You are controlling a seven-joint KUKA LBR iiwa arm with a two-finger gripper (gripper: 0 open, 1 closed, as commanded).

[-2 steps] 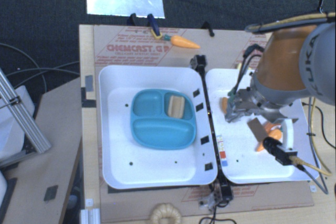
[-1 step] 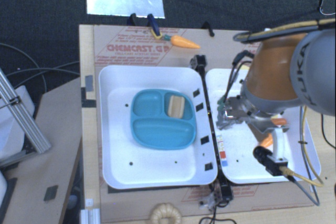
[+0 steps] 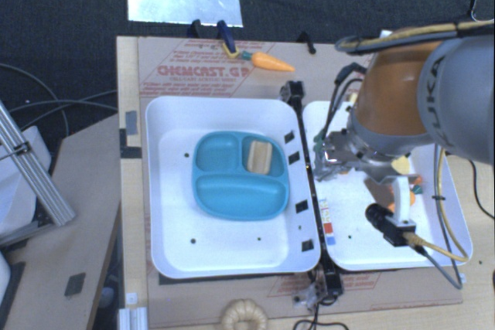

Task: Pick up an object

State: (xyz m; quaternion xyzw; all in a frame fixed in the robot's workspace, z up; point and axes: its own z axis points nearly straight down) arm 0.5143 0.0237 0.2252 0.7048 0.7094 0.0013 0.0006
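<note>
The grey and orange arm reaches in from the right and hangs low over the right bin (image 3: 348, 247). Its gripper (image 3: 334, 157) is at that bin's left side, close to the divider, mostly covered by the wrist. A small yellow piece (image 3: 401, 165) and a few orange and coloured bits (image 3: 416, 184) peek out from under the arm in the right bin. In the left bin (image 3: 174, 243) lies a blue divided plate (image 3: 232, 193) with a tan block (image 3: 259, 158) in its upper right compartment. I see nothing between the fingers.
A toy carrot (image 3: 268, 62) lies on the cardboard behind the bins, next to a blue clamp (image 3: 226, 35). A beige ring (image 3: 244, 315) sits at the bench's front edge. Black clips line the divider (image 3: 298, 158) between the bins.
</note>
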